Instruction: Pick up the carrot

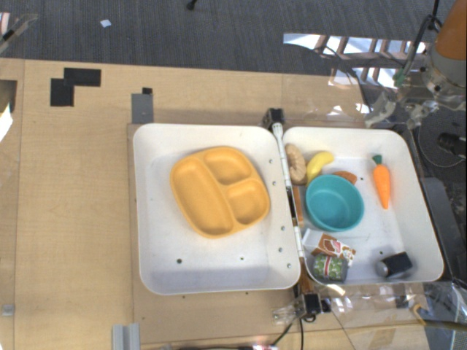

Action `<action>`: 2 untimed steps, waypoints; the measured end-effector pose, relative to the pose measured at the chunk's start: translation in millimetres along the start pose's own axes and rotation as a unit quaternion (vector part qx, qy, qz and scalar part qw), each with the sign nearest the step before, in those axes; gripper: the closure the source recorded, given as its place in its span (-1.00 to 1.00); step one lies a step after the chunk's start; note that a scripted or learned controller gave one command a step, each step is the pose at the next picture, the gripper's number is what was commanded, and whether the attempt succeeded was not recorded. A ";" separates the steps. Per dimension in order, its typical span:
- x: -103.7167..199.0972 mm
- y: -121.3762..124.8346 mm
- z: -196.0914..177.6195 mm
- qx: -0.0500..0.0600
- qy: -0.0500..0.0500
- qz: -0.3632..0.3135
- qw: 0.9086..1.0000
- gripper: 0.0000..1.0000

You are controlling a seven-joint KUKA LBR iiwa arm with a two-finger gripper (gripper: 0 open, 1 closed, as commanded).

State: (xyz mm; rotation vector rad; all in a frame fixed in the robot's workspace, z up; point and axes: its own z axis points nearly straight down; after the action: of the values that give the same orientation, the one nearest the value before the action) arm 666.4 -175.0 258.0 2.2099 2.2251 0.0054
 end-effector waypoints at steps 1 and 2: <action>-21.5 -0.6 159.8 0.006 0.002 -0.008 1.000 -1.00; -28.8 -32.6 166.3 -0.004 -0.002 -0.121 0.993 -1.00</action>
State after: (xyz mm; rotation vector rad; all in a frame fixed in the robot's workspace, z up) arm 635.1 -204.3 91.6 1.9185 2.4686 0.0080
